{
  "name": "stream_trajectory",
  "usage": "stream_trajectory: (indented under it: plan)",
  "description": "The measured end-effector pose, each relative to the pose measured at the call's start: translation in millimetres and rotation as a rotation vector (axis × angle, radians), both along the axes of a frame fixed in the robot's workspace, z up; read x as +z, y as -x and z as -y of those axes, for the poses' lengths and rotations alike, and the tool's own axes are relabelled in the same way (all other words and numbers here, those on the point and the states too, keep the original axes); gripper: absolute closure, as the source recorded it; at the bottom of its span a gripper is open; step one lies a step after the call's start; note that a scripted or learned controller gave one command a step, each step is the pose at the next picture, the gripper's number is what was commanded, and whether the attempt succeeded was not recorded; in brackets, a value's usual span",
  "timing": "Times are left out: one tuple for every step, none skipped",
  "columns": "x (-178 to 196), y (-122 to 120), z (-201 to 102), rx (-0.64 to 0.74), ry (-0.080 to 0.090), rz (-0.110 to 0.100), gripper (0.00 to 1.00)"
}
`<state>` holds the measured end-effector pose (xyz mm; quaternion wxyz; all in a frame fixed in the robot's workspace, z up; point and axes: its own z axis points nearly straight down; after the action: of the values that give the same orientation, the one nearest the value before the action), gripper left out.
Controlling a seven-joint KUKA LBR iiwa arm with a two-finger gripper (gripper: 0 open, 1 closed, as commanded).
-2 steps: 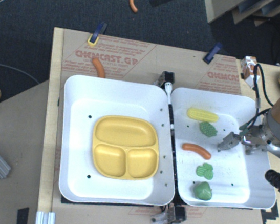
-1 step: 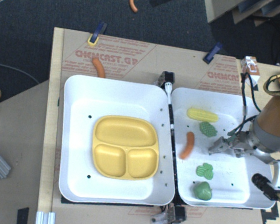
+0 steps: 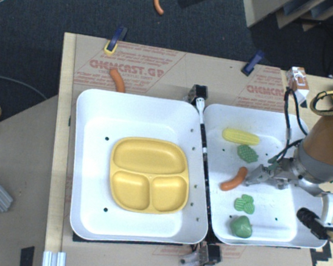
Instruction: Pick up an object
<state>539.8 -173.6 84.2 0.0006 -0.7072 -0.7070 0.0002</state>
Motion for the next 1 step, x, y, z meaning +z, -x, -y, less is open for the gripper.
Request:
stream_trajectory:
  plan:
    - [11.1,-0.7,0.5,-0.001,0.002,0.003,1.00]
